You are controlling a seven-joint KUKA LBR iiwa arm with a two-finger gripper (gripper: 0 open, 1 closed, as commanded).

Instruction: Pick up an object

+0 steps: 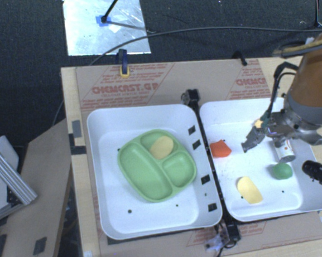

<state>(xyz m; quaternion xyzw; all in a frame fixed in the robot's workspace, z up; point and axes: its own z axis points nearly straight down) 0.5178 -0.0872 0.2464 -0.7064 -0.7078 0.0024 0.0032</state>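
Hovering over the right bin point(309, 193), fingers point(253, 139) — grip unclear — near a small orange piece point(220, 149)

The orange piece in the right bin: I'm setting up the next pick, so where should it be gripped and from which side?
Probably from straight above, closing across the narrow span of the orange piece. It lies flat near the right bin's left wall, so a sideways approach from that wall looks cramped. The yellow piece and green piece lie apart from it.
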